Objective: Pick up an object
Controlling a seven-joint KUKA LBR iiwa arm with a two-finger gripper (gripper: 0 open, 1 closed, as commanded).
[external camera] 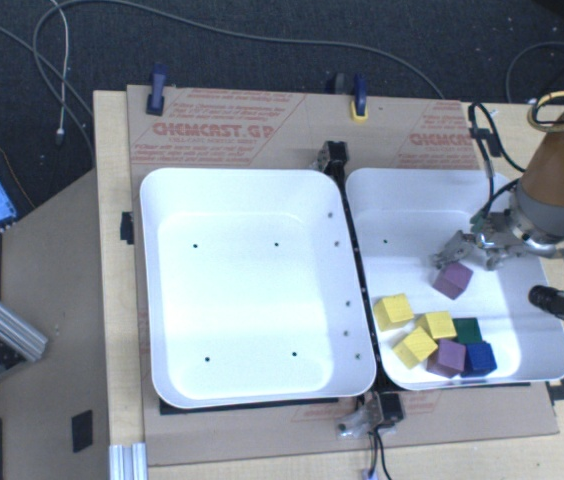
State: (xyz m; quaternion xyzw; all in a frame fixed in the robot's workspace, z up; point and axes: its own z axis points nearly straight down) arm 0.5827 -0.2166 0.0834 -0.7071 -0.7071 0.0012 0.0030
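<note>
- The end effector [459, 257] sits over the right bin [402, 208], its grey fingers pointing toward the bin's middle, with a purple cube [452, 280] at their tips.
- The purple cube looks pinched between the fingertips, tilted on a corner; it is a small matte block, mauve in colour, and I cannot tell whether it is lifted off the bin floor.
- Below and to the left of the end effector lies a loose cluster: a yellow cube [394, 310] nearest, then a second yellow cube [439, 324] and a third [415, 347].
- Further below, against the bin's near wall, a second purple cube [449, 355] touches a green cube [467, 330] and a blue cube [479, 358].
- None of the cluster touches the held cube.
- Well to the left of the end effector, across the divider, sits the left bin [162, 268].
- Both bins rest on the bench [112, 168], which carries a cardboard sheet [222, 128] clamped by blue clips [157, 86].
</note>
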